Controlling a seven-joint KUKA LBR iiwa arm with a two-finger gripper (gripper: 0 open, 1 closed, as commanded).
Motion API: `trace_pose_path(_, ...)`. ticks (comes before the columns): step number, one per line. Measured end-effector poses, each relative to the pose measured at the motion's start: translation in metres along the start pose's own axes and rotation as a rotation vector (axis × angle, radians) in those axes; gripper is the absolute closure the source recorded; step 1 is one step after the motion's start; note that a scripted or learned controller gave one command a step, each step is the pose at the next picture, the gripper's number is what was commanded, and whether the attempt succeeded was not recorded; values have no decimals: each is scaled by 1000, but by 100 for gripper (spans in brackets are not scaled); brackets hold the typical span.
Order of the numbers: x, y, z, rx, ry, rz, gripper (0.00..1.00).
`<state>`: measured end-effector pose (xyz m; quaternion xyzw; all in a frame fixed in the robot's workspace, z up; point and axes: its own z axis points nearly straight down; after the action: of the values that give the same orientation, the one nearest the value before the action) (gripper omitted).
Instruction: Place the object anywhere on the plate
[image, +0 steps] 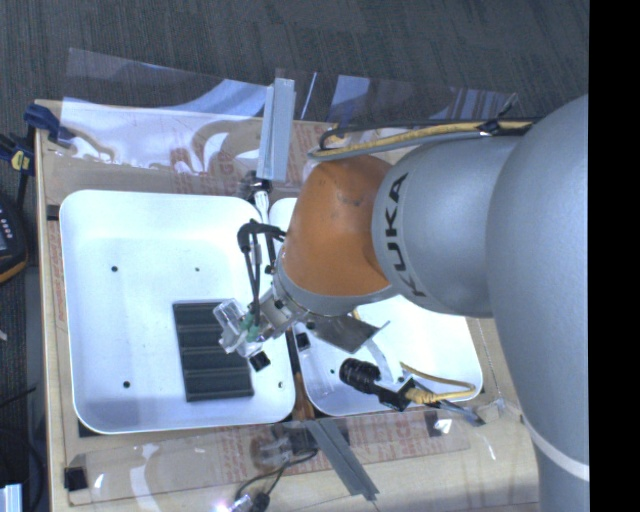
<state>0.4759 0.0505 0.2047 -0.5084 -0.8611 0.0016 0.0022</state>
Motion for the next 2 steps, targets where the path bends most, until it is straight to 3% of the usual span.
trace_pose_path(1, 66, 56, 83, 3, 0, -72, 100)
trace_pose_path(2, 97, 53, 113, -1, 1, 441, 100)
